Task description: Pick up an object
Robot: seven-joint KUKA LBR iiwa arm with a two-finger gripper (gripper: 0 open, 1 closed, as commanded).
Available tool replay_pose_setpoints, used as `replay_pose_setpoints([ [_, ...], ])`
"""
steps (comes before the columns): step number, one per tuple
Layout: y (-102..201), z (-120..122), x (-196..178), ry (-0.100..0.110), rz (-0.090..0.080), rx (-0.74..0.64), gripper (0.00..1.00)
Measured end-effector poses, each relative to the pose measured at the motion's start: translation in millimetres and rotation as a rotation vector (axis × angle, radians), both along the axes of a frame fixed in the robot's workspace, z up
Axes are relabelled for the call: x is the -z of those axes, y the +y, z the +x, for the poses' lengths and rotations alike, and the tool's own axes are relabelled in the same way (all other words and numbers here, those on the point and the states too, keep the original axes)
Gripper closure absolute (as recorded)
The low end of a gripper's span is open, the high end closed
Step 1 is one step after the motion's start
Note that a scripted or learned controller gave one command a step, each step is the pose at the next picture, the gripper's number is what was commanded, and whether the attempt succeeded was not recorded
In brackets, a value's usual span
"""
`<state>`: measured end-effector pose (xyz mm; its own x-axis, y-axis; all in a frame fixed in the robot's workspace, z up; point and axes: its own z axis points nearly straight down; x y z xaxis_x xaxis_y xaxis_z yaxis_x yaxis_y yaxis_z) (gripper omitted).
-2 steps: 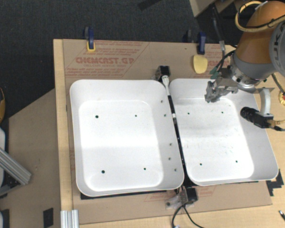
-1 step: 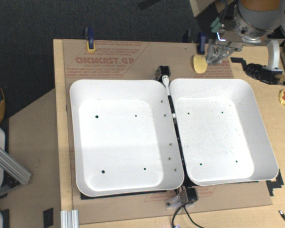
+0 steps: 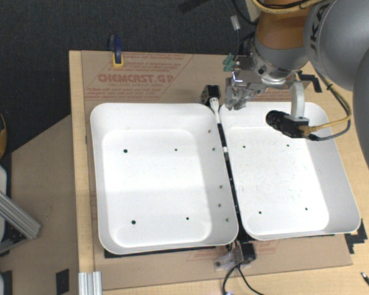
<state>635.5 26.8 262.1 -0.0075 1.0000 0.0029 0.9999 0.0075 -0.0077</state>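
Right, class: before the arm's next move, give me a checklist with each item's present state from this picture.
1. Gripper located, above far edge of right bin, near the divide: ok.
2. Object to pick seen in right bin: not ok.
3. Object to pick seen in left bin: not ok.
4. Object between the gripper's fingers: cannot tell.
5. Both bins flat, side by side on the bench: ok.

Arm (image 3: 332, 23) cut off by top and right edges. Gripper (image 3: 237, 100) small, blurred against far rim of right bin (image 3: 295, 183); whether it holds anything, unclear. Arm hides right bin's far right corner. Surface (image 3: 147, 72) cut off at near edge.
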Motion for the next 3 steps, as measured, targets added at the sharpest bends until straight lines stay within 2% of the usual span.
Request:
replay_pose_setpoints([
  [1,18,-22,-34,-0.010,-0.002,0.005,1.00],
  [2,19,-44,-60,-0.010,-0.002,0.006,1.00],
  [3,46,-4,-24,-0.009,-0.003,0.005,1.00],
])
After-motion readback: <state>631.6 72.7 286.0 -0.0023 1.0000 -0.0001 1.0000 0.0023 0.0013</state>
